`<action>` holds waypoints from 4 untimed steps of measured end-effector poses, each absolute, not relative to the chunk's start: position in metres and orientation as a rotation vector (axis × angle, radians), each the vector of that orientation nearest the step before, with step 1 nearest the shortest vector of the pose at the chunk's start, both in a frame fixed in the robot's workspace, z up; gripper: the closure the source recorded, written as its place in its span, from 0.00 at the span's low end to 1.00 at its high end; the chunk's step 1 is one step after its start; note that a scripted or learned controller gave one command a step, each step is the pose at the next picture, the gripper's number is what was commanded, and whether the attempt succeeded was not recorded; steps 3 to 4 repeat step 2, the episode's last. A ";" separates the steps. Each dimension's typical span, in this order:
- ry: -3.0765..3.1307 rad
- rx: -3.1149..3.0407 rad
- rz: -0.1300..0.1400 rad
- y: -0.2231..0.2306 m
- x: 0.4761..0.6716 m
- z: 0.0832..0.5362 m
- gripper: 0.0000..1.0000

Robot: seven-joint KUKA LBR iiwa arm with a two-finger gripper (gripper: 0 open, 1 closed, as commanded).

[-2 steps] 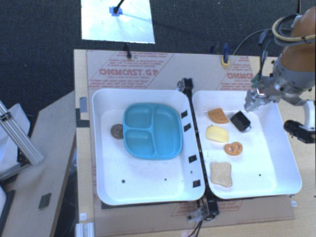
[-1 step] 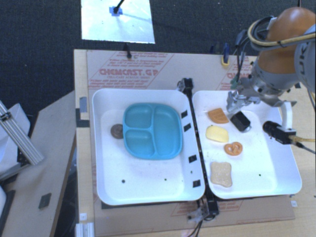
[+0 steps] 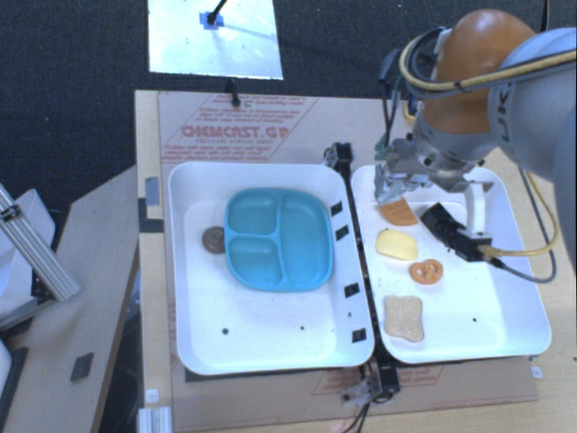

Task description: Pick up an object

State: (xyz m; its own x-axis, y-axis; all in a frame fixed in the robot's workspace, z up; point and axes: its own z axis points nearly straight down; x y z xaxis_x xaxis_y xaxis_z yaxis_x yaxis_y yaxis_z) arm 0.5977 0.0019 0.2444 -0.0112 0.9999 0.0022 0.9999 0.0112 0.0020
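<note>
Entry: bench with 2 shallow white bins, viewed from above at a slant. Lettering: a pale protective sheet [image 3: 236,133] under the bins is printed in red with "CHEMCAST" in large capitals; the smaller lines around it cannot be read with certainty. Left bin [image 3: 252,323], glossy white plastic with rounded corners: 1 light-blue plate [image 3: 275,240], smooth, rounded-square, divided into 3 compartments; 1 small grey-brown disc [image 3: 214,239], lying just beside the plate's left edge. Right bin [image 3: 491,318], same make, joined to the left one along a seam fitted with small black clips [image 3: 352,289]: 4 toy food items are laid in a loose column down its left half. Item 1, orange-brown piece [image 3: 398,213], flat, matt, wedge-like with a rounded lower edge, is placed in the far left part of the right bin; its long axis runs roughly across the bin, left to right. Item 2, pale yellow block [image 3: 397,244], smooth, soft-cornered. Item 3, orange pretzel [image 3: 426,271], looped. Item 4, tan bread slice [image 3: 404,317], speckled, long axis running near to far. The gripper [image 3: 391,188] is positioned directly over item 1's far edge; whether it is open or closed cannot be told, and contact cannot be confirmed. Behind the bench, 1 square reflective panel [image 3: 214,25] is noted.
</note>
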 end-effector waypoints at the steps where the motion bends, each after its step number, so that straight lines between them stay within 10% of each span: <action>1: -2.232 -2.209 -0.002 0.058 0.595 0.229 1.00; 4: -2.233 -2.210 -0.005 0.106 0.595 0.235 1.00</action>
